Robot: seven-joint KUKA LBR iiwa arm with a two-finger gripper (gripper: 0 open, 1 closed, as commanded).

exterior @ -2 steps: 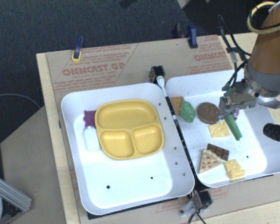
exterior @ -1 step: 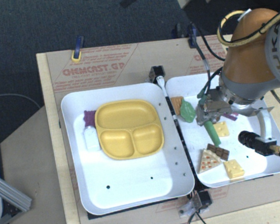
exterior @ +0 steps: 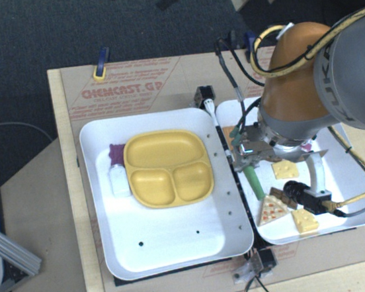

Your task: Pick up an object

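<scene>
In the right bin (exterior: 339, 178), a green stick (exterior: 254, 183) is seen just at 6 o'clock of the gripper (exterior: 242, 153), its long axis laid 12-to-6. Whether the gripper is spread or closed cannot be told.

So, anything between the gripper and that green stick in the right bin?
Nothing visible. The gripper hangs over the right bin by its left wall, and the green stick lies right beside it, uncovered. The arm's wrist hides the bin floor under it, though.
</scene>
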